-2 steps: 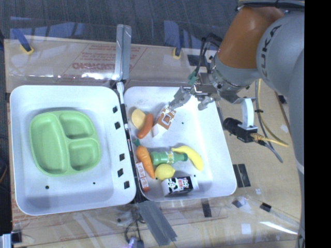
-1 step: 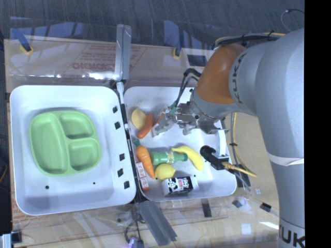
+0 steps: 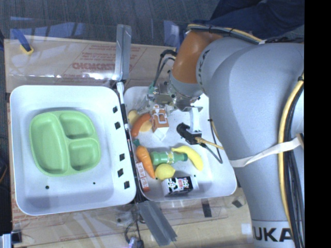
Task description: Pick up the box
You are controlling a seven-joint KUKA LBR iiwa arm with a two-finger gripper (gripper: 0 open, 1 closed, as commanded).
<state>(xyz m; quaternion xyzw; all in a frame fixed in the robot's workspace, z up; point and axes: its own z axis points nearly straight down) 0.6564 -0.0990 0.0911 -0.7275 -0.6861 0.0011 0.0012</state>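
Box (image 3: 160, 119): white with orange print, in the far-left part of the right bin (image 3: 228, 181), directly under the tool (image 3: 163, 103). Long axis runs roughly far-to-near, with a slight lean. Its near end is a plain white corner pointing at the near side of the bin.

Tool sits right on the box's far end. Can't tell its opening, since the wrist and orange band cover it from this angle. Can't tell if the box is gripped or just touched.

Hard to read:
- Orange-yellow item (image 3: 140, 123) just left of the box, partly tucked under it. Type unclear.
- Arm hides the right bin's far-right part.
- Print on the box is too small to read.

Rest of the right bin, nearer:
- carrot (image 3: 145, 160) along the left wall
- green bottle (image 3: 168, 157)
- lemon (image 3: 164, 171)
- banana (image 3: 191, 156)
- black-and-white carton (image 3: 179, 185) at the near wall

Left bin (image 3: 19, 99) holds a green divided tray (image 3: 64, 142).

Tabletop (image 3: 77, 61) is brown board with red lettering under clear film. Grey carpeted floor (image 3: 77, 4) lies beyond it. A grey metal strip (image 3: 123, 48) runs between the bins.
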